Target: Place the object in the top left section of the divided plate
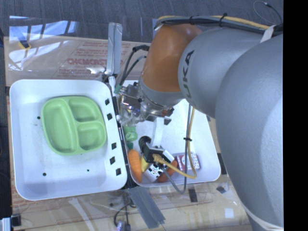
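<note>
Risk: claw (129, 110) comes up empty or with two items. Carrot (135, 163), green piece (130, 134) and red packet (185, 161) crowd lower left corner of right bin (208, 170), tight against wall. Which one is to be moved: unclear. Claw sits low over that corner, centre of frame; open or closed, cannot tell, since arm (231, 81) hides it. Plate (73, 125) lies bare in left bin (29, 177), left of frame. Walls between bins must be cleared on carry. Plate sections unequal, so wrong section possible.

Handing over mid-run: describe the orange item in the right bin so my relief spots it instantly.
Find the right white bin, under the arm. Against its left wall, near the front corner, lies an orange carrot-shaped piece. It is the only orange thing there, with a small green piece above it in view.
</note>
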Robot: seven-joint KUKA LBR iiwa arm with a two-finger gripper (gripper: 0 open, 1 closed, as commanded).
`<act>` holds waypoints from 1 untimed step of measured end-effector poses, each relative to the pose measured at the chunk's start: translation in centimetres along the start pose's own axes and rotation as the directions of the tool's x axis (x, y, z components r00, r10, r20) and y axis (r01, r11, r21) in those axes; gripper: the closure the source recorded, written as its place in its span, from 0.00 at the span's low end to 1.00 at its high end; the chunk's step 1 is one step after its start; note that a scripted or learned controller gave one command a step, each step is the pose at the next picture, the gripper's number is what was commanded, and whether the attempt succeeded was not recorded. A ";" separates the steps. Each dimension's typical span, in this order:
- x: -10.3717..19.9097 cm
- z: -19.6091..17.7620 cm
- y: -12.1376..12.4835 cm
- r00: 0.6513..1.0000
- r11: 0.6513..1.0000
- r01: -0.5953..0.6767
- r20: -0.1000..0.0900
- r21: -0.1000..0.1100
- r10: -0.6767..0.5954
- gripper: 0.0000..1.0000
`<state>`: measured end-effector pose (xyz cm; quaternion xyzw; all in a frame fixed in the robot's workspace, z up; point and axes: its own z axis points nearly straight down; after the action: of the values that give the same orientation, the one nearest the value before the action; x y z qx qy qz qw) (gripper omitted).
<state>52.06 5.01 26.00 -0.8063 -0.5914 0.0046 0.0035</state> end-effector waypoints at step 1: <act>2.4 3.1 2.3 0.992 0.992 0.128 -0.001 -0.004 -0.128 1.00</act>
<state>54.93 6.60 22.85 -0.7666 -0.6421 0.0027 0.0023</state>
